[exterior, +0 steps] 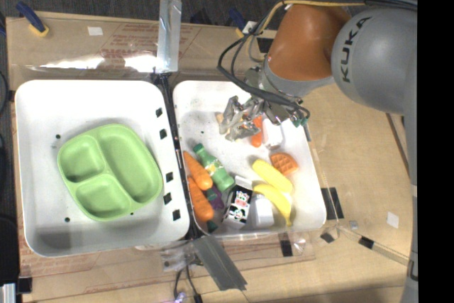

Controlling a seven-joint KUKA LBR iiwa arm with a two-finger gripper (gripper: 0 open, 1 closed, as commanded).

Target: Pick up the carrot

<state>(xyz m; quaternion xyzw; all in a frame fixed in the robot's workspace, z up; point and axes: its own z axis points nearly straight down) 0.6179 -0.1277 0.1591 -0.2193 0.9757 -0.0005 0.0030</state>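
The carrot (pixel 197 169), a long orange piece, lies along the left wall of the right bin (pixel 206 97). A second orange piece (pixel 201 202) lies just below it. My gripper (pixel 238 121) hangs low over the upper middle of that bin, up and to the right of the carrot and clear of it. A small orange-red item (pixel 257 132) sits right beside the gripper's right side; I cannot tell if it is being touched. The grey arm with its orange band (pixel 305 39) reaches in from the upper right.
A green item (pixel 216 170) lies against the carrot's right side. Two yellow bananas (pixel 274 184), a ridged orange-red piece (pixel 284 164), a black-and-white carton (pixel 240 206) and a white bottle (pixel 264 212) crowd the bin's lower right. The left bin holds a green divided plate (pixel 108 170).
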